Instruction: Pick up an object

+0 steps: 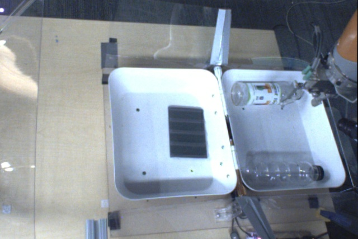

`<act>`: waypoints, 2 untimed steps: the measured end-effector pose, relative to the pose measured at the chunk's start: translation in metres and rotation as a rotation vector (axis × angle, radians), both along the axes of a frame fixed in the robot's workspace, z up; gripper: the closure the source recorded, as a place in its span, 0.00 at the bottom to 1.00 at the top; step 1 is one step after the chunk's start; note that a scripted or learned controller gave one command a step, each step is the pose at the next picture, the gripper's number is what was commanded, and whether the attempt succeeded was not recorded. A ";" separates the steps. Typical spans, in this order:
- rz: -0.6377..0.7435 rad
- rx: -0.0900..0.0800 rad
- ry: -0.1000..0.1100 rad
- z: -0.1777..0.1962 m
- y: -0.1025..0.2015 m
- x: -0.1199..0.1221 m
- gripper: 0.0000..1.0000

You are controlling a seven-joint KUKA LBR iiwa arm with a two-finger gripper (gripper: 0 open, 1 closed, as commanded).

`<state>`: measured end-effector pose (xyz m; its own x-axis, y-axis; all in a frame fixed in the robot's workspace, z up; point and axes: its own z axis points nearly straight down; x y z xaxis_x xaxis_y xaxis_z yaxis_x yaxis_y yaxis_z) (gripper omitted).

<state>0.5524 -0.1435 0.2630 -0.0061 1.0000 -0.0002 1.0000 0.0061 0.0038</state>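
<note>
A small clear bottle (256, 93) with a white, green and orange label lies on its side at the back of the right bin (279, 137). My gripper (302, 92) hangs over that bin's back right corner, just right of the bottle's end and close to it. A larger clear plastic bottle (279, 172) with a black cap lies on its side along the right bin's front wall. A flat black ribbed block (187, 131) rests in the middle of the left bin (134, 92).
The grey arm with its orange band (348, 45) comes in from the right edge above the right bin's rim. A metal post (220, 42) stands behind the gap between the bins. Cables (313, 36) run behind the right bin.
</note>
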 end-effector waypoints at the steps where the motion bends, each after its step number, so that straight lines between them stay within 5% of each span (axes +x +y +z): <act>1: -0.015 0.001 0.000 -0.023 0.050 0.029 0.00; 2: -0.023 0.000 0.001 -0.073 0.028 0.056 0.00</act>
